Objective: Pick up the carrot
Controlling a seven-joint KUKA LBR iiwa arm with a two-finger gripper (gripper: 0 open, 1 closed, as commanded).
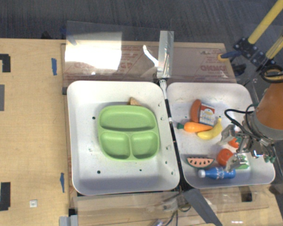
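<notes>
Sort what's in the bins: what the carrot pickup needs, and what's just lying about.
Needed:
carrot
gripper

Lying about:
banana
watermelon slice
blue bottle
green plate
red-and-white carton

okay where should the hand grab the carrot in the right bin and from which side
Probably the carrot's thick orange middle, coming from above with the fingers closing across its width. It lies flat, and the banana touches its right end, so keep toward the green-tipped left.

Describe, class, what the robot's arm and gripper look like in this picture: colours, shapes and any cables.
The arm shows a rounded orange band above a grey wrist ring. Below it the gripper is a cluster of silver-grey metal parts. A thin black cable loops out beside the wrist.
</notes>
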